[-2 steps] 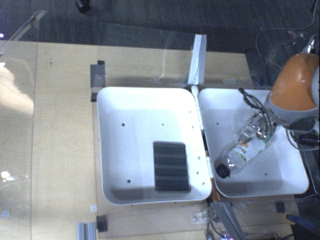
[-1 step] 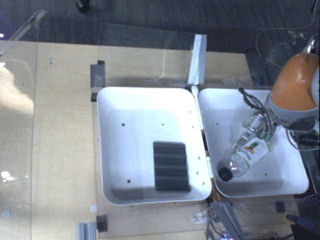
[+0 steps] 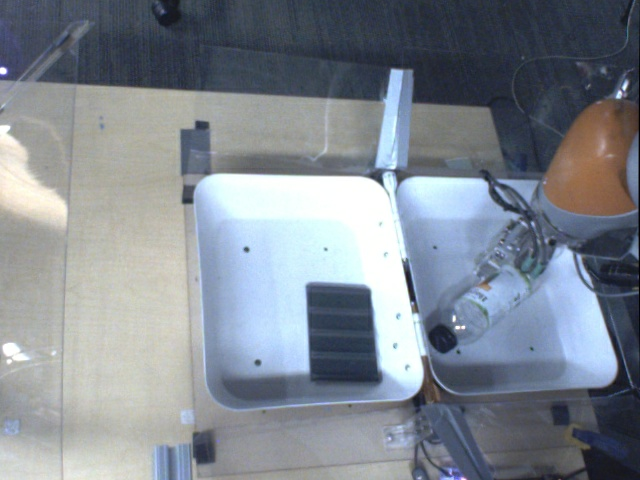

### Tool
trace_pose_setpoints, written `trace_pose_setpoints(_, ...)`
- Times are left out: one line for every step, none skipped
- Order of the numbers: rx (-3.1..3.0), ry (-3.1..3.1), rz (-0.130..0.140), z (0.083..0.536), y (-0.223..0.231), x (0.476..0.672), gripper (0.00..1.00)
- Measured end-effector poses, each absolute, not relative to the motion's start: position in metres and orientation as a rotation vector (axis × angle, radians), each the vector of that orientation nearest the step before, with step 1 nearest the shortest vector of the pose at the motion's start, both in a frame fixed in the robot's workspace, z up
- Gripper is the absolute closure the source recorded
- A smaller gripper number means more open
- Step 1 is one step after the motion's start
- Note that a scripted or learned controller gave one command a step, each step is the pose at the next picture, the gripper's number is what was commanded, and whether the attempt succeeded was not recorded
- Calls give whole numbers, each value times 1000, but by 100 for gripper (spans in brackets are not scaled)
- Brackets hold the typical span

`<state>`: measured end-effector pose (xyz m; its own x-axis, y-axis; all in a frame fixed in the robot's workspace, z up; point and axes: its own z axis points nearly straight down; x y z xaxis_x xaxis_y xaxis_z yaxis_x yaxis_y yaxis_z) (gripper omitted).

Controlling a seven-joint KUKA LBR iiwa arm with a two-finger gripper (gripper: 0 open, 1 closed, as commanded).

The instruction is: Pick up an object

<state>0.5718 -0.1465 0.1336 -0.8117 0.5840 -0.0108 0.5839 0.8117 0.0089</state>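
Two shallow white bins side by side on a pale wooden bench (image 3: 110, 298). Left bin (image 3: 250, 208): one black ribbed rectangular block (image 3: 342, 332), lying flat near the front wall. Right bin (image 3: 560, 363): one clear plastic bottle with black cap (image 3: 478, 311), on its side, cap toward the dividing wall. Gripper (image 3: 512, 256) at the bottle's base end; grip state cannot be told. Grey arm with orange band (image 3: 597, 163) above, at right.

This was a robotics lab, no question: a pale wooden bench (image 3: 110, 268) carried two shallow white bins (image 3: 215, 268) side by side, clear shielding panels (image 3: 40, 68) stood around it, loose cables (image 3: 560, 78) trailed over dark carpet (image 3: 300, 8).
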Motion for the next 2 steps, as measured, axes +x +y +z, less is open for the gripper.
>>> trace_pose_setpoints(960, 2978, 8, 134, -147, 572, 0)
trace_pose_setpoints(809, 3021, 4, 90, -102, 552, 0)
